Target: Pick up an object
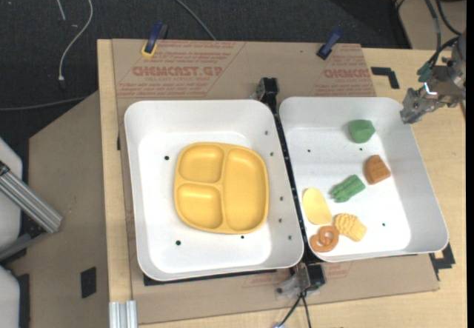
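The right bin (415, 193) holds several toy foods. A round green piece (361, 130) lies near its far side, with a brown piece (376, 169) and a long green piece (347, 188) below it. A flat pale yellow piece (316, 206), a yellow ridged piece (350, 226) and an orange ring-shaped piece (324, 238) lie near the front edge. My gripper (415, 108) hangs over the bin's far right corner, to the right of the round green piece and apart from every object.
The left bin (148, 171) holds a yellow divided plate (221, 187) in its middle. Blue clamps (153, 39) (329, 44) grip the board's far edge. A black bracket (267, 89) sits between the bins at the back.
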Available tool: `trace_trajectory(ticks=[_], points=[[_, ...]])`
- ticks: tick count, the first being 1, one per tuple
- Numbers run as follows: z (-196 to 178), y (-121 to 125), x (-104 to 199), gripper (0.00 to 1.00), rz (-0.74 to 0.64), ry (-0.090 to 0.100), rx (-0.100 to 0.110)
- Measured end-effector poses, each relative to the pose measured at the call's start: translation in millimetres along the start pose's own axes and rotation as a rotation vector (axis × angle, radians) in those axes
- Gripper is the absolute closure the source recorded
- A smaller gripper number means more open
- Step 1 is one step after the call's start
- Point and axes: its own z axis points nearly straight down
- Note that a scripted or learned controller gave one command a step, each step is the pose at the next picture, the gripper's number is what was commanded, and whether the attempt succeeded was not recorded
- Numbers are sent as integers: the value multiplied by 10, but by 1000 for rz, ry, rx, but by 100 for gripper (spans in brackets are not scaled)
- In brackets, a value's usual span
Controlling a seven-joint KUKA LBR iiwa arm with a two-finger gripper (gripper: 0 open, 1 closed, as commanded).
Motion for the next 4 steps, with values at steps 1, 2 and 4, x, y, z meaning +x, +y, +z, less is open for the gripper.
trace_trajectory(ticks=[1, 2, 4], points=[[70, 43, 534, 100, -4, 6, 10], [247, -29, 1051, 100, -5, 7, 12], [184, -146, 2125, 100, -6, 6, 11]])
